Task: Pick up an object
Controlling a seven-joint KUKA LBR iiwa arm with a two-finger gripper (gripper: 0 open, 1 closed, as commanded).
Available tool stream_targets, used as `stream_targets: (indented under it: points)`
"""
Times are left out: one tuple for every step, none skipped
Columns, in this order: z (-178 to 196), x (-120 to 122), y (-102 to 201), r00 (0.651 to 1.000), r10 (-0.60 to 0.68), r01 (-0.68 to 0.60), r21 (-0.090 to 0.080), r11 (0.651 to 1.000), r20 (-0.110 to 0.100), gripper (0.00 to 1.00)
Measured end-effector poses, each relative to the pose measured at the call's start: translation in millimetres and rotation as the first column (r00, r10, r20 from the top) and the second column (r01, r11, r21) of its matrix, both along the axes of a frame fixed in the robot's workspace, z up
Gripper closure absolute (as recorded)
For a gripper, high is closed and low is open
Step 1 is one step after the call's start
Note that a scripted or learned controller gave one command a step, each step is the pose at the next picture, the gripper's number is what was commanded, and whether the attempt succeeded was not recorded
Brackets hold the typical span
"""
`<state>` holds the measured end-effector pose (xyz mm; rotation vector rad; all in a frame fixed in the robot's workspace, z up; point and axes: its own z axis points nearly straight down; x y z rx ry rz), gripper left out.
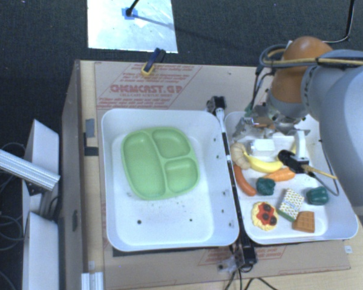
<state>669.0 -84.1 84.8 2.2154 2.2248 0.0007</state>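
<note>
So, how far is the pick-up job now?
Done: the arm has reached the right bin; its gripper hangs over that bin's far end. In hand: nothing seen held. Left: the grasp and lift. The banana, carrot and pizza slice lie in the bin; the green tray sits in the left bin.

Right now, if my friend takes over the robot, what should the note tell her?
Tool: low over the far end of the right bin; can't tell if it is open or shut, nothing seen in it.
Things: banana, carrot, sausage, pizza toy and waffle all lie in the right bin. Green divided plate sits in the left bin.
Done: nothing picked up.
Left: grab one thing and lift it.
</note>
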Motion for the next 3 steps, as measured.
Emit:
stream_targets:
  points:
    - [11.3, 1.1, -0.1, 1.000, 0.002, -0.002, 0.000, 1.000, 0.004, 1.00]
    - [11.2, 1.0, -0.1, 1.000, 0.002, -0.002, 0.000, 1.000, 0.003, 0.00]
    - [0.0, -0.1, 0.9, 1.000, 0.000, 0.000, 0.000, 1.000, 0.000, 0.00]
